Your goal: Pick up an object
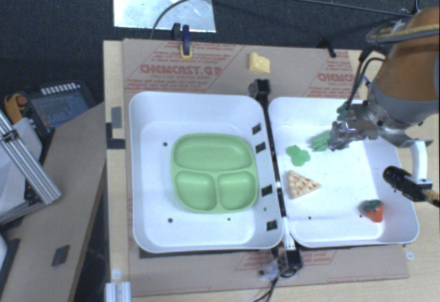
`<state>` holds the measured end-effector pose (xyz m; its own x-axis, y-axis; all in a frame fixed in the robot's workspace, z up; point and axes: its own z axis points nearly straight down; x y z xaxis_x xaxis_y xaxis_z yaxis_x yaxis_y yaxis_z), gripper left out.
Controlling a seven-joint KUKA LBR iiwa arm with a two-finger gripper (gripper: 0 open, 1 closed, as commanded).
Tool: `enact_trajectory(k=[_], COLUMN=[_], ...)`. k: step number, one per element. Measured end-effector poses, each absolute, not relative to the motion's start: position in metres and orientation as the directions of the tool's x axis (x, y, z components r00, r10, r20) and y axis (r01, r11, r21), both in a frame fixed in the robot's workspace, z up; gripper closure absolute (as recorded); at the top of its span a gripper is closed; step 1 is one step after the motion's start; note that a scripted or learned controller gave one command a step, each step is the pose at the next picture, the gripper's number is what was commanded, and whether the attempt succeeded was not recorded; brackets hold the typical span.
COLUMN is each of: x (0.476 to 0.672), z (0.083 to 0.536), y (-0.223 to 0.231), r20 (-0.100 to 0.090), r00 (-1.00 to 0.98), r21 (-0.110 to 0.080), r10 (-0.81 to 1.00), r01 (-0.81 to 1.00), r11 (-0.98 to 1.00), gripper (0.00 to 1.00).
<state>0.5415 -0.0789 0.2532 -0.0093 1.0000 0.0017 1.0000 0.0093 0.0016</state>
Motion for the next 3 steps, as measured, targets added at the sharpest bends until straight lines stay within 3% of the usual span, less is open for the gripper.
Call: enact_trajectory(k=[3], x=[0.492], z=[0.228], y=[0.097], r20=[0.003], r00=[-0.011], r21=[0.0], r10=[1.0], r01=[1.0], r11=[0.011], gripper=[1.0])
